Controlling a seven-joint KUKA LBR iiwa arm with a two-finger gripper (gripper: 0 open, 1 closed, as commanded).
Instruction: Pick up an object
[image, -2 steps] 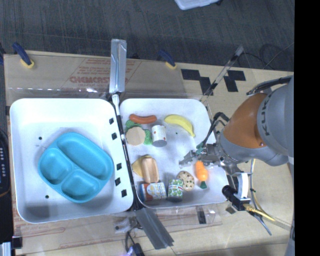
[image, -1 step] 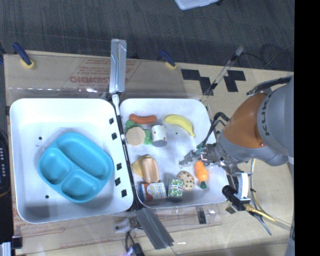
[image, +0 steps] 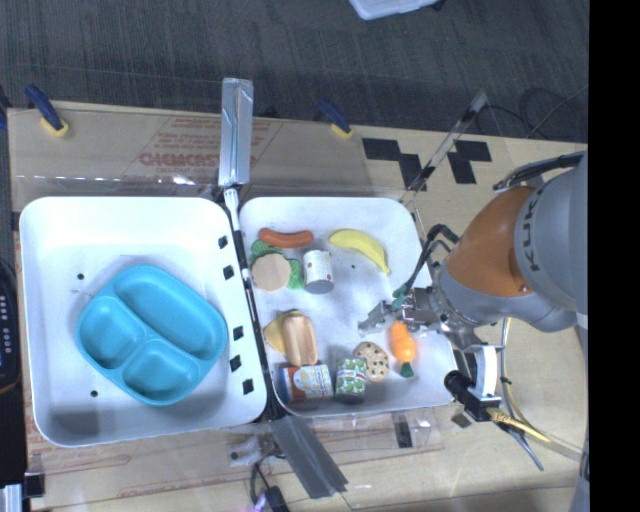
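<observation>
My gripper (image: 384, 314) hangs low over the right part of the right bin (image: 330, 212), with the grey and orange arm reaching in from the right. An orange carrot (image: 402, 343) lies just below and to the right of it, close to the wrist; whether it touches the gripper is unclear. Nothing shows between the jaws. A chocolate-chip cookie (image: 371, 360) sits just below the gripper, at the carrot's left. A yellow banana (image: 360, 247) lies above the gripper, near the bin's far wall.
Also in the right bin are a sausage (image: 285, 238), a round burger (image: 270, 270), a small white can (image: 318, 270), a bread roll (image: 297, 337), a red-labelled can (image: 305, 382) and a green can (image: 350, 378). The left bin (image: 50, 230) holds a blue divided tray (image: 150, 332).
</observation>
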